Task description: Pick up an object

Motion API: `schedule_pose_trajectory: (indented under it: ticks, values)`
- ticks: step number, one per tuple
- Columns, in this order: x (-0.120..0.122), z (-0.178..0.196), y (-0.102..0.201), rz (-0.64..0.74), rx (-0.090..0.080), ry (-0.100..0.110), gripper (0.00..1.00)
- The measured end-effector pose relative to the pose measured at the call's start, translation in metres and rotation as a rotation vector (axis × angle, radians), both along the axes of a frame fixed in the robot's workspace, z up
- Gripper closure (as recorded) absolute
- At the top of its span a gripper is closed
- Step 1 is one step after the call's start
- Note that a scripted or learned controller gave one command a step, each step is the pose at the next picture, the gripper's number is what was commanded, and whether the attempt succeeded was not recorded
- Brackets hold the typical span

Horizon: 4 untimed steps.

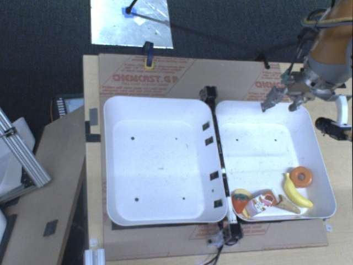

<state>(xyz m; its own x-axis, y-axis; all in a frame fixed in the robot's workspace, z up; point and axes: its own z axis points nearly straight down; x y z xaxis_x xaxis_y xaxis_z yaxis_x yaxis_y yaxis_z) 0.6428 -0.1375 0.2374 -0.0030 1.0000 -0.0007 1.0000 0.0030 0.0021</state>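
Observation:
Several small objects lie along the front edge of the right bin (265, 148): a yellow banana (295, 193), an orange doughnut-shaped ring (301, 176), a red and orange fruit (240, 199), a white and red packet (261, 202) and a tan wedge (287, 205). My gripper (281, 104) hangs above the back right corner of that bin, far from the objects. Its two fingers stand apart and hold nothing.
The left bin (160, 159) sits beside the right one, with black clips (212, 142) along the shared wall. Both rest on a cardboard sheet (165, 76). A shiny metal plate (131, 14) lies at the back. A black knob (331, 128) sticks out at the right.

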Motion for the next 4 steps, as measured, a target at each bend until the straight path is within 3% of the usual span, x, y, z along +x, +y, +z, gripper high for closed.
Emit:
schedule_pose_trajectory:
  ticks: [1, 2, 3, 4]
  values:
    - [-0.07, 0.104, 0.024, 0.003, 0.0, -0.01, 0.0]
    - [-0.148, 0.277, 0.018, 0.001, -0.003, -0.021, 0.0]
    - [-0.156, 0.3, 0.124, 0.011, 0.003, -0.004, 0.0]
    - [-0.156, 0.298, 0.193, 0.009, 0.003, -0.001, 0.0]
